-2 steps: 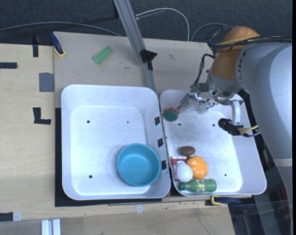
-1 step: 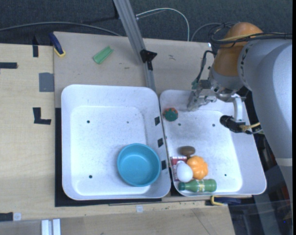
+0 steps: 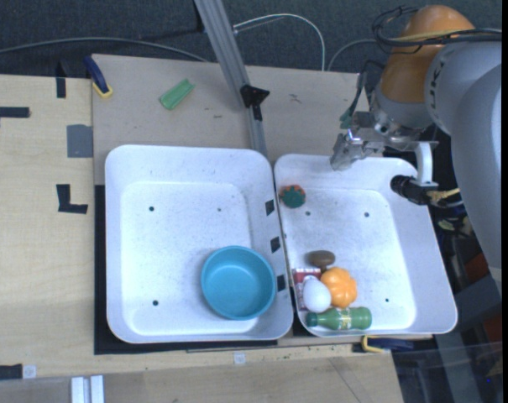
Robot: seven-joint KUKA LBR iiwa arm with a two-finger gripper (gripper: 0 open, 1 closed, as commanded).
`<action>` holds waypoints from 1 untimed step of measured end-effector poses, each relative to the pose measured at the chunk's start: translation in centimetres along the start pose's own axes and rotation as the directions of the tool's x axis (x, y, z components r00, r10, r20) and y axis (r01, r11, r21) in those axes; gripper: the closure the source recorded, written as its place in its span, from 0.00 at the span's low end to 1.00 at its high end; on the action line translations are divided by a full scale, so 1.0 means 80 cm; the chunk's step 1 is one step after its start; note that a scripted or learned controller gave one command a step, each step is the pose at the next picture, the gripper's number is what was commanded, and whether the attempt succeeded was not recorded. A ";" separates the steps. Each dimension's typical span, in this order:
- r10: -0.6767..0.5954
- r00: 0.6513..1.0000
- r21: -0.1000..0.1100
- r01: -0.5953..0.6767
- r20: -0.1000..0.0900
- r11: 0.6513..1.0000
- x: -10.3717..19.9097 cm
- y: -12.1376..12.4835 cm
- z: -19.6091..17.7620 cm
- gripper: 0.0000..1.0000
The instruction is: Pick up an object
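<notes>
My gripper [image 3: 348, 154] hangs over the far rim of the right bin [image 3: 405, 250], with nothing seen between its fingers. A small teal and red ball [image 3: 294, 196] lies in that bin's far left corner, left of and below the gripper. Near the front left corner of the same bin sit a brown oval piece [image 3: 322, 259], an orange fruit [image 3: 339, 285], a white egg [image 3: 316, 295], a red-and-white item [image 3: 304, 275] and a green bottle [image 3: 341, 318] lying on its side. A blue bowl [image 3: 237, 281] rests in the left bin [image 3: 153, 225].
A grey pole [image 3: 228, 49] slants across the bench behind the bins. A green block [image 3: 176, 94] and a blue-and-yellow clip [image 3: 98, 77] lie on the bench at the back left. Cables run behind the right bin.
</notes>
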State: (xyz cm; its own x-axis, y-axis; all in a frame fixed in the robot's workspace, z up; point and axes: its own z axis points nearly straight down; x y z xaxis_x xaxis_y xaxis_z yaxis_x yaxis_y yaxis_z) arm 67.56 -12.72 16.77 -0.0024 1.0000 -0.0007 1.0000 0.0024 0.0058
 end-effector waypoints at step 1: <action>-0.001 1.000 0.001 0.001 0.000 1.000 0.014 0.001 -0.067 1.00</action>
State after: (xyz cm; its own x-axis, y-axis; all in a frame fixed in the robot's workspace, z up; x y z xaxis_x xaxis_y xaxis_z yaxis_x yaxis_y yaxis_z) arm 67.58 -11.60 22.09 -0.0033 1.0000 -0.0004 1.0000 0.0033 0.0050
